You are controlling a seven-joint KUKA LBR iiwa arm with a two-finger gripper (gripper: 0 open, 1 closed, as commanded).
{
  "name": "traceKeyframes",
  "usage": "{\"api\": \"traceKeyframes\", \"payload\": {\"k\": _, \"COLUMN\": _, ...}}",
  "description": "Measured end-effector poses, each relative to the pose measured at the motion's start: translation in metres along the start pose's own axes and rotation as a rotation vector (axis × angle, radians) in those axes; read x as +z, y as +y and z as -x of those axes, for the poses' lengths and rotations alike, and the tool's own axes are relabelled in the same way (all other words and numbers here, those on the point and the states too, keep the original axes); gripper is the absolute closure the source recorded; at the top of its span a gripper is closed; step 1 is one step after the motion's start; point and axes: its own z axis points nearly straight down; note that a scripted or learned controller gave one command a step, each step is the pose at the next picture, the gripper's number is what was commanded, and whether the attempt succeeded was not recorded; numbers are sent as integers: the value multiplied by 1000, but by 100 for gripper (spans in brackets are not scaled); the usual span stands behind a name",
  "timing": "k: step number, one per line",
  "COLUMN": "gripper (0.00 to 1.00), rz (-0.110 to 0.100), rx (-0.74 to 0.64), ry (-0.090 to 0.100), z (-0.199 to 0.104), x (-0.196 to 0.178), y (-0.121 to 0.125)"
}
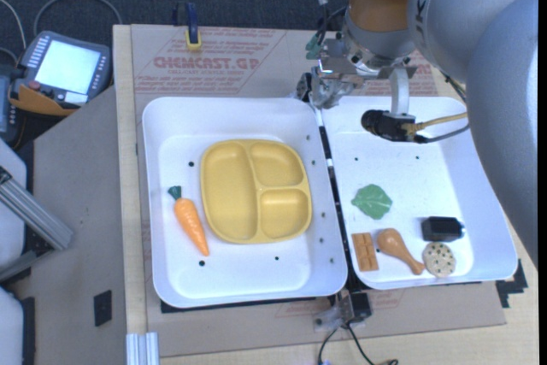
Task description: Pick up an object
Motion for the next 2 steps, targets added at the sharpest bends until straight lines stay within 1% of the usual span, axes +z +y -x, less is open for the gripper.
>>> {"api": "traceKeyframes", "payload": {"k": 1, "gripper": 100, "rz": 3, "rx": 0, "ry": 0, "z": -51, "x": 5, "y": 5}}
{"api": "traceKeyframes", "payload": {"k": 2, "gripper": 0, "rz": 3, "rx": 5, "ry": -2, "z": -48, "x": 5, "y": 5}}
